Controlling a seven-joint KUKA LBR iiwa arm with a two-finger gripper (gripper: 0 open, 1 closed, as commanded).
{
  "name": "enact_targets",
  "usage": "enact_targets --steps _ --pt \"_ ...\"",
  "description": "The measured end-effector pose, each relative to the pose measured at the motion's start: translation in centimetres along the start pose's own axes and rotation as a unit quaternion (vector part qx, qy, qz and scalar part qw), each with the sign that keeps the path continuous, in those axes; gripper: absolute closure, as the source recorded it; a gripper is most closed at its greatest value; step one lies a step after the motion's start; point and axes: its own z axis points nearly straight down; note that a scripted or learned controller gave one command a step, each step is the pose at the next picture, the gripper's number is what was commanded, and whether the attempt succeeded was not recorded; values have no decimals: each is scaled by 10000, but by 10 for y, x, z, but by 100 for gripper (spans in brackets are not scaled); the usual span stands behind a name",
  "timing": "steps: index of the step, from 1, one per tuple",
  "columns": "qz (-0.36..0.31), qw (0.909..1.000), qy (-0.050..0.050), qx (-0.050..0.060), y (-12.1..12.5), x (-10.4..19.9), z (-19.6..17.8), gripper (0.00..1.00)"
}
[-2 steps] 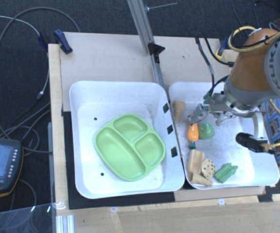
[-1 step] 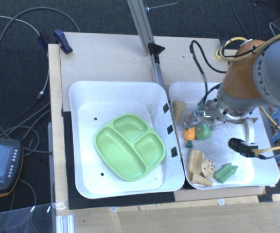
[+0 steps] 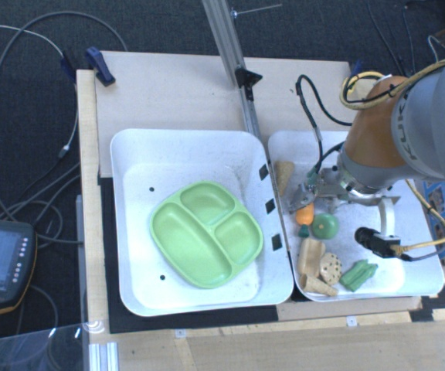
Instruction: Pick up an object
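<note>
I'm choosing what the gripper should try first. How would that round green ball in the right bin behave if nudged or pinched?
The green ball looks round and smooth, so it would probably roll when nudged and may squirt out of a pinch. It sits against the orange piece, which might block rolling that way. It looks light.

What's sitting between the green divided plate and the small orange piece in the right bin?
In the camera view, the two bins' adjoining white walls with black clips lie between the green divided plate and the small orange piece; otherwise bare bin floor.
</note>
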Motion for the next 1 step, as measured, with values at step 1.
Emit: enact_targets --steps 1 --pt "1 10000 3 -27 1 0 -13 100"
